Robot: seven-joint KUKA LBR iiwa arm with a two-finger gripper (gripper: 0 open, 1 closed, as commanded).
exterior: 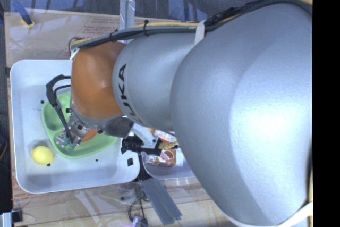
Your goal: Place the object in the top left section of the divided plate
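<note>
Reaching down over the green divided plate (52,124) in the left white bin (21,114), the gripper (67,138) sat low above the plate's near rim, and whether anything was held could not be told. An orange object (90,134), possibly the task's thing, showed just beside it on the plate, while a yellow ball (42,155) lay off the plate nearby. A release here risked the wrong section, since the arm (223,103) hid the dividers.
</note>
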